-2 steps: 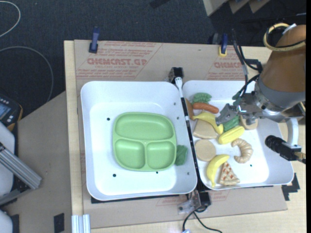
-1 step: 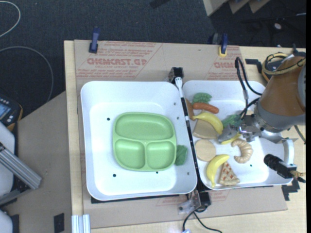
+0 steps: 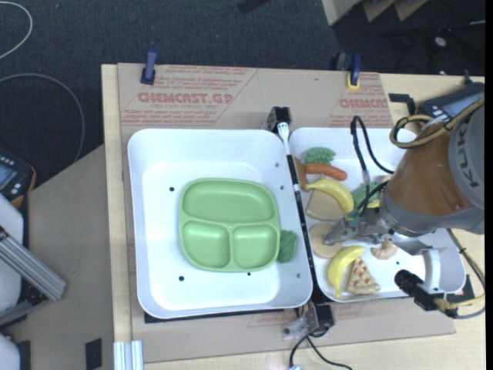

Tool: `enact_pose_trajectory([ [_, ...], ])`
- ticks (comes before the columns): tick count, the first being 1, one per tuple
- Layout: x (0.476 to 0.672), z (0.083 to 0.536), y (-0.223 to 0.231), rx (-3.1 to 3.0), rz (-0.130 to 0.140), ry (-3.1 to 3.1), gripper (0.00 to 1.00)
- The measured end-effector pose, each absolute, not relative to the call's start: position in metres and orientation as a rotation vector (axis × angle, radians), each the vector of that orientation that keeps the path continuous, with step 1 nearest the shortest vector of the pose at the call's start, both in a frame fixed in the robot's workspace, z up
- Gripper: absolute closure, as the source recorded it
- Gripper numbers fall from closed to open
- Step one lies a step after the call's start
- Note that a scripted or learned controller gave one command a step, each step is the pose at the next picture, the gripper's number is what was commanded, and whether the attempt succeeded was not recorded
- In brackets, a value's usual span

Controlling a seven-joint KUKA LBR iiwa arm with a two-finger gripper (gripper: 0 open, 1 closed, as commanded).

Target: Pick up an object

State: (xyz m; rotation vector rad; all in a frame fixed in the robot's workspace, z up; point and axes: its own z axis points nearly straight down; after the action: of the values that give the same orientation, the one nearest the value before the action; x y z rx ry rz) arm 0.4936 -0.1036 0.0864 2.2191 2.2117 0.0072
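Yellow toy food is what I have nearest to me: a banana (image 3: 342,262) lies in the right bin (image 3: 330,136) just below my gripper (image 3: 350,226), touching a pizza slice (image 3: 361,279) at its right, and a second banana (image 3: 333,192) rests further up on a tan bread slice (image 3: 323,204), beside a carrot (image 3: 319,169) and a green leafy piece (image 3: 320,155). Any of these would do for the pick, and they sit crowded together, which I judge makes a clean grasp of one alone harder. I hang low over the middle of that pile, between the two bananas, with my wrist and cabling covering much of the bin's right half; whether my fingers are apart or together I cannot tell, and I see nothing caught between them. Across the divider, the left bin (image 3: 154,284) carries a green sectioned plate (image 3: 229,223) with a small green leaf (image 3: 287,245) at its right edge, well apart from me. Both bins rest on a brown board (image 3: 192,95) clamped to the bench (image 3: 85,230), so they should stay put as I press down
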Motion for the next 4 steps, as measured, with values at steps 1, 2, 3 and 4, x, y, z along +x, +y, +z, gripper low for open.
enact_pose_trajectory([
  [1,0.495,0.099,-0.104,2.216,0.011,2.212,1.0],
  [2,0.482,0.19,-0.01,2.207,0.013,2.231,1.0],
  [3,0.479,0.184,0.051,2.214,0.003,2.231,1.0],
  [4,0.495,0.372,0.082,2.207,0.028,2.221,1.0],
])
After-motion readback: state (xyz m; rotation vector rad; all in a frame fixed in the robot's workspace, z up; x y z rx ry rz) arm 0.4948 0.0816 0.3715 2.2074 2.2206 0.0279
